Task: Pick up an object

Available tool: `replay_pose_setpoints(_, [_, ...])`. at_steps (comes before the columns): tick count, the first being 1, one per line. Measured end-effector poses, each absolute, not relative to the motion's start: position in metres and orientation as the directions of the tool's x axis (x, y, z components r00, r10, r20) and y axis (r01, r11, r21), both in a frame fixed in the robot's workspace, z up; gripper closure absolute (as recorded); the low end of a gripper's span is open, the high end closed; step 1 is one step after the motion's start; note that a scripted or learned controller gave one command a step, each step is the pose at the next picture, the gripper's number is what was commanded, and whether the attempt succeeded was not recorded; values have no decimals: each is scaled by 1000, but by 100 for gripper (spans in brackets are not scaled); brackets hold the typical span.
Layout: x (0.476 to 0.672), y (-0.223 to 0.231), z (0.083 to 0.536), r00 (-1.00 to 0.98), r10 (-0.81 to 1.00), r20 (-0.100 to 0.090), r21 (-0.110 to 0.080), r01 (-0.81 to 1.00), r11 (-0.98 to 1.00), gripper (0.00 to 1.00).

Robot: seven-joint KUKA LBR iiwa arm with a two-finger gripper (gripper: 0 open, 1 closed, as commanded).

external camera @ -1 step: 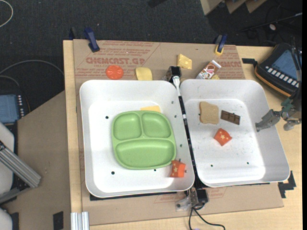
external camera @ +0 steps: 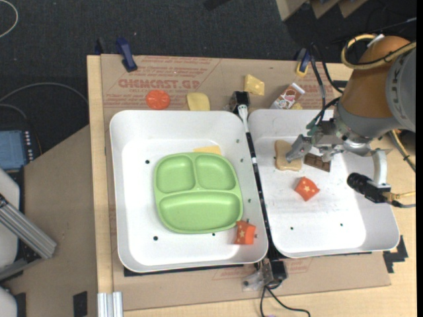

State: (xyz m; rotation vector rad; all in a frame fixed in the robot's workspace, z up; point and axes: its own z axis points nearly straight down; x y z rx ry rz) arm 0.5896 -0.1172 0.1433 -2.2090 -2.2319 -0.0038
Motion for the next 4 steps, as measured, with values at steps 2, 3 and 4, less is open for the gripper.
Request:
replay_pose_setpoints(2, [552,-123,95,2,1000,-1,2,1000,-2,100])
replay_pose_setpoints(3, [552,-123,95,2,1000,-1,1,1000,-2,0])
replay_pose_setpoints(4, [529,-114,84,2,1000,3,-6,1000,-2,0])
